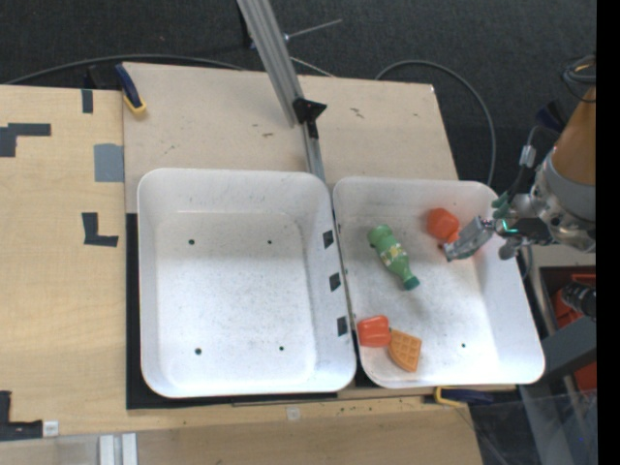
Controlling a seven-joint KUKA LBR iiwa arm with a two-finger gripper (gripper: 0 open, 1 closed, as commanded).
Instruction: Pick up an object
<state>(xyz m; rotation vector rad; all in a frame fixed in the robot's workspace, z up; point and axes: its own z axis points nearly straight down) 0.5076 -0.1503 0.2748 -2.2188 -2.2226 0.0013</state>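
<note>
Two shallow white bins sit side by side on a pale wooden bench [223, 114], seen from above at a slant. The grey arm with its orange band reaches in from the right, and its pincer [481, 238] hangs over the right bin [504, 352] near that bin's right wall. The pincer has nothing in it; how far it stands open cannot be told at this angle. Judging from this, the pick is not yet made and the whole grasp and lift are left to do. All four candidate objects lie in the right bin: an orange-red block [444, 224] just beside the pincer, a green bottle [392, 256] lying on its side near the middle, and, against the near-left corner, a second orange-red piece [374, 331] touching a tan waffle-like piece [406, 350]. The left bin [155, 260] carries only dark specks. A slanted metal rail [271, 46] crosses the bench above the bins. The bin wall close to the pincer may crowd a grasp.
</note>
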